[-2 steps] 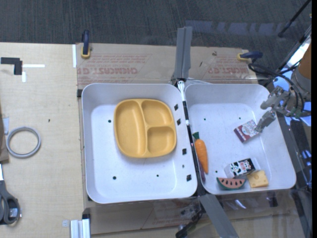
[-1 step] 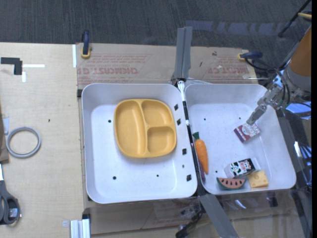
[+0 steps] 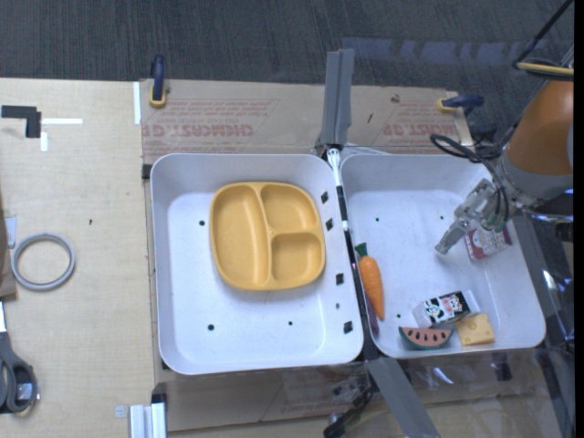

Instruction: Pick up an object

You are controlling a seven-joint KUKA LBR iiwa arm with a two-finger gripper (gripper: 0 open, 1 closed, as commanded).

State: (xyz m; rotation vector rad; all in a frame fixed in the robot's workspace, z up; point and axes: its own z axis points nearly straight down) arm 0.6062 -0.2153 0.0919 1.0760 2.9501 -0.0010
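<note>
My hand (image 3: 467,226) hangs over the right bin (image 3: 401,199); I cannot tell its state. A small packet (image 3: 484,243) sits just beside it. The carrot (image 3: 370,286), milk carton (image 3: 444,307), watermelon slice (image 3: 426,338) and cheese (image 3: 475,329) crowd the near wall, hindering a grasp.

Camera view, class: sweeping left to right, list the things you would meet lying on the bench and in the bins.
Tape ring → yellow divided plate → carrot → watermelon slice → cheese wedge. The milk carton overlaps these in order, so it is left out.
</note>
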